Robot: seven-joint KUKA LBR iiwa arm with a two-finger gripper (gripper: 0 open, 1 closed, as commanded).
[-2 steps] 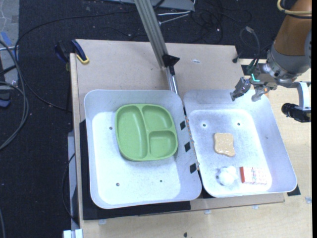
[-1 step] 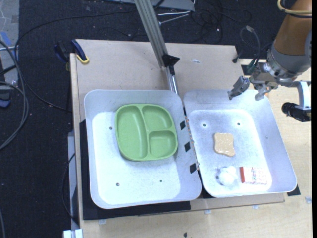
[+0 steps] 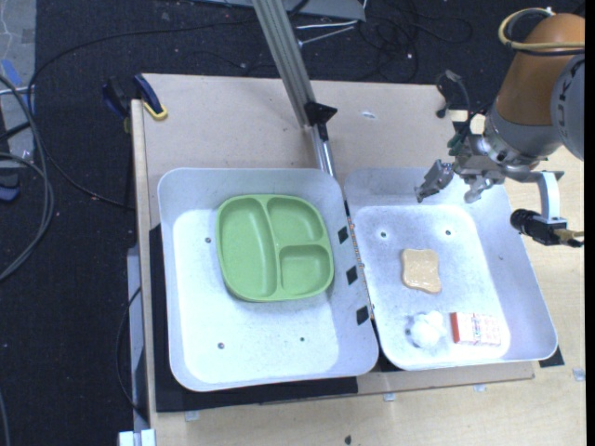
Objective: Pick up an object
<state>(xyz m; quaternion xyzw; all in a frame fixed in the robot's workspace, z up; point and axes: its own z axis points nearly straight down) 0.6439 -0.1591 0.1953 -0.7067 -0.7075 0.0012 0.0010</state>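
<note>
- The green three-compartment plastic plate (image 3: pixel 275 247) lies in the left white bin (image 3: pixel 186 342), far left of the toast; I leave it alone, too broad for a pinch.
- The tan slice of toy toast (image 3: pixel 421 270) lies flat mid-floor in the right white bin (image 3: pixel 521 277); it is my likeliest target.
- Just below the toast sit a small white crumpled lump (image 3: pixel 427 329) and, right of that, a red-and-white printed packet (image 3: pixel 476 328).
- My gripper (image 3: pixel 456 183) hangs above the toast, over the bin's far edge, fingers spread and gripping nothing.
- I judge I should centre over the toast, descend straight, and pinch across its narrower width.
</note>
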